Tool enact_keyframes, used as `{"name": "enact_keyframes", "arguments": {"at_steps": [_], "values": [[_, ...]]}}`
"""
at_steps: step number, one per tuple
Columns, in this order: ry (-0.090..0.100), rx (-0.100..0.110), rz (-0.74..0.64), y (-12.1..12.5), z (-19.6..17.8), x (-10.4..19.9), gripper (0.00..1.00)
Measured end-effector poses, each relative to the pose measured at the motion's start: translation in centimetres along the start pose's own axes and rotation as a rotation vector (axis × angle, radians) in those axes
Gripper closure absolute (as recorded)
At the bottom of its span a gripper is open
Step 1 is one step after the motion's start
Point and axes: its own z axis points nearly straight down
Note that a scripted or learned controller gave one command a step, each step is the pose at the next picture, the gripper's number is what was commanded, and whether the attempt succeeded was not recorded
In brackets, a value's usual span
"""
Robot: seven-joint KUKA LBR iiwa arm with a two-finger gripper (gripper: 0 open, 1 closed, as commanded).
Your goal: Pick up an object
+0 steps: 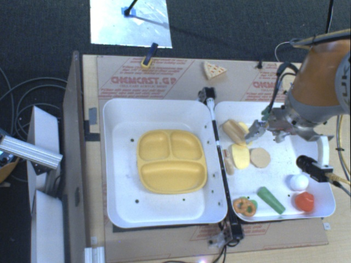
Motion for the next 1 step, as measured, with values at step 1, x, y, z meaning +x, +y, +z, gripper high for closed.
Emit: {"name": "enact_keyframes", "arguments": {"at_steps": [1], "values": [[-0.002, -0.011, 0.004, 1.3, 11.62, -1.77, 0.0]]}}
